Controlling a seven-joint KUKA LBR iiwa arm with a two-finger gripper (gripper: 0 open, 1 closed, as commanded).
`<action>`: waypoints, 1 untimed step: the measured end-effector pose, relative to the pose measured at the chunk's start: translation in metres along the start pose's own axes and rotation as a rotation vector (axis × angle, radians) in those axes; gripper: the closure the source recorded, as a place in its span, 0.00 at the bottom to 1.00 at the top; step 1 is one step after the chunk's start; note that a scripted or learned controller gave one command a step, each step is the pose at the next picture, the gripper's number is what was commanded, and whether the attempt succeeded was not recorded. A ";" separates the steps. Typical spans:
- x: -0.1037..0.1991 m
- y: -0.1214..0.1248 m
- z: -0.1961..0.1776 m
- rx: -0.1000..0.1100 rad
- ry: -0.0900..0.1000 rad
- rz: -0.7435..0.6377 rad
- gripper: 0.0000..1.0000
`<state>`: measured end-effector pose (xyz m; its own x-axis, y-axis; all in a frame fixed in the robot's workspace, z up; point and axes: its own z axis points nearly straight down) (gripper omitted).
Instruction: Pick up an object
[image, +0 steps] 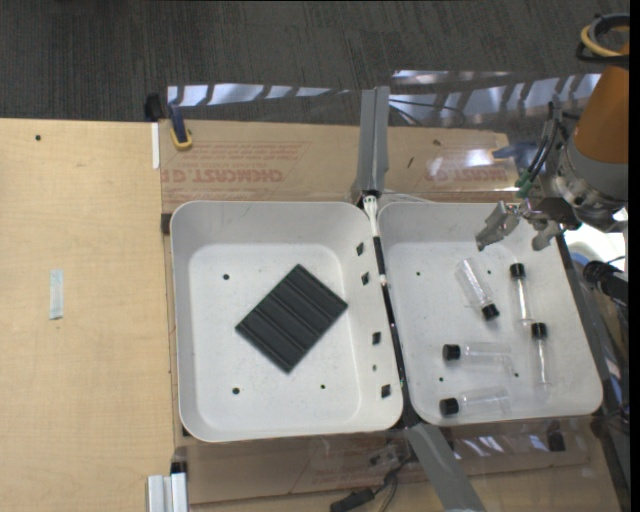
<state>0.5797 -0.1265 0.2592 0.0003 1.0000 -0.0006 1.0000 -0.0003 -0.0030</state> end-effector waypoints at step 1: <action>-0.046 -0.069 0.103 0.000 0.001 -0.003 0.00</action>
<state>0.5103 -0.1722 0.1560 -0.0026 1.0000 0.0006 1.0000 0.0026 -0.0029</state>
